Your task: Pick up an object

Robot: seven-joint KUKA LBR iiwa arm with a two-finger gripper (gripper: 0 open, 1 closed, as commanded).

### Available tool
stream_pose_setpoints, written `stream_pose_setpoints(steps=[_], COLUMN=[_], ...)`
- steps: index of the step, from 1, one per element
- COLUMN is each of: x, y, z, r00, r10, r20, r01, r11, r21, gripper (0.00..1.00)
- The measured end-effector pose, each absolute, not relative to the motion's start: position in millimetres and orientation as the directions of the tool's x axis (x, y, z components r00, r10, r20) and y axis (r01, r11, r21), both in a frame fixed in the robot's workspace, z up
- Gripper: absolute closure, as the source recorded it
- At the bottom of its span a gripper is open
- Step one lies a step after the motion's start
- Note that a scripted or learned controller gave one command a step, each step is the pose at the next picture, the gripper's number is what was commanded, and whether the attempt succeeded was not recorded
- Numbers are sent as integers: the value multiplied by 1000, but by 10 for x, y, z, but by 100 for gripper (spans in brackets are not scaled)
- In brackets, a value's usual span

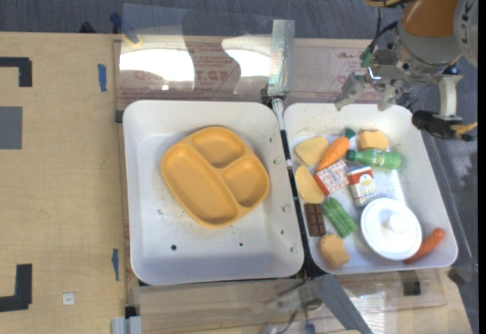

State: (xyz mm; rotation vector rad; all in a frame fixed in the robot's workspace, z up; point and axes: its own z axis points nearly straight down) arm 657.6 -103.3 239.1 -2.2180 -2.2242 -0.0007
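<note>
The right bin (444, 211) holds several toy foods: a carrot (332, 152), a green bottle (377, 159), an orange block (372, 140), a red-and-white packet (332, 178), a small can (363, 187), a green cucumber (339, 217), a chocolate bar (315, 219) and a white round lid (389, 228). My gripper (374, 96) hangs over the far rim of this bin, above and behind the orange block. Its fingers are spread open with nothing between them.
A yellow divided plate (216, 174) lies in the left bin (144, 249). Pale yellow pieces (310, 149) rest by the wall between the bins. A reddish sausage (427, 243) lies at the right bin's near right corner. A clear plastic sheet (197, 59) stands behind the bins.
</note>
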Motion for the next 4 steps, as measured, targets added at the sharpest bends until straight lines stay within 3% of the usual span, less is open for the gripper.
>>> stream_pose_setpoints(steps=[1, 2, 3, 4], x=[5916, 6265, 6417, 5781], y=[-995, -1036, -1233, -1088], z=[1317, 1062, 2335, 1001], r00=[-9, -86, -37, -72], r10=[1000, 996, 999, 997], r20=[2, -5, -3, -2], r01=[1000, 996, 999, 997], r11=[9, 86, 37, 72], r21=[-8, 24, 14, 9], gripper=[0, 0, 0, 0])
